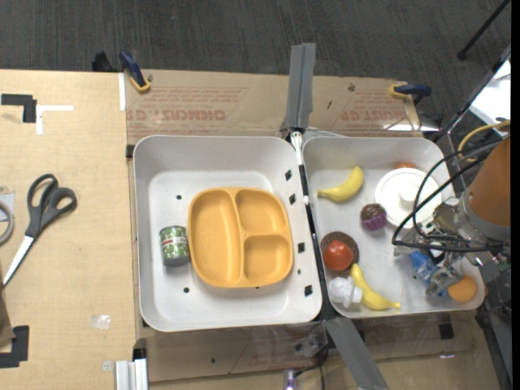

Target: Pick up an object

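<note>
Oranges (463, 289) and a blue toy (420, 264) are crowding the right bin's (367, 147) near corner where the gripper (443, 281) is working, risking a glancing miss amid clutter.

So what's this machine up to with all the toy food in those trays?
A robot arm reaches in from the right over the right bin, its claw low in the near right corner by an orange ball and a small blue item. Whether it has gripped anything is unclear. Two bananas, a white plate and a red fruit in a bowl lie untouched; the left bin holds a yellow divided tray and a can.
</note>
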Available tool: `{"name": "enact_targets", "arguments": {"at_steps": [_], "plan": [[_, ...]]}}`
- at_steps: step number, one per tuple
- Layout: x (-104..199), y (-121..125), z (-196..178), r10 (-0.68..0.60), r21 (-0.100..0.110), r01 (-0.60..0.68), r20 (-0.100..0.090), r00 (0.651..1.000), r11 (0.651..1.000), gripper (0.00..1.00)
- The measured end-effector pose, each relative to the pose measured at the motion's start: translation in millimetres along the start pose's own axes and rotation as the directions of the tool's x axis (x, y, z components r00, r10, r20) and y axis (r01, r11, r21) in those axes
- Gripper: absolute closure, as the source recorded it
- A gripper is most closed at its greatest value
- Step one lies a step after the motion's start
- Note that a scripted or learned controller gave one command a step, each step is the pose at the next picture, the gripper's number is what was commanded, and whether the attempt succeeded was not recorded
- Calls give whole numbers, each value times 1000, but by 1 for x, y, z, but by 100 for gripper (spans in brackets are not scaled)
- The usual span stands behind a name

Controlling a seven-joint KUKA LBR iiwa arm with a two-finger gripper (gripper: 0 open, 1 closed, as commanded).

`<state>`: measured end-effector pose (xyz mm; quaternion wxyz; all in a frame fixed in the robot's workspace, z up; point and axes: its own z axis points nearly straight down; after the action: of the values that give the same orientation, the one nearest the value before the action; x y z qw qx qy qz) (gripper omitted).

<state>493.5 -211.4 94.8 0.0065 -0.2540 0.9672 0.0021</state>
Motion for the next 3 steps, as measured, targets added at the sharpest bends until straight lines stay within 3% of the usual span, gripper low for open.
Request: {"name": "enact_targets", "arguments": {"at_steps": [2, 3], "plan": [[6, 0, 1, -137, -3, 137, -7, 991, 991, 0], [-89, -46, -57, -142, 2, 142, -7, 990, 990, 0]]}}
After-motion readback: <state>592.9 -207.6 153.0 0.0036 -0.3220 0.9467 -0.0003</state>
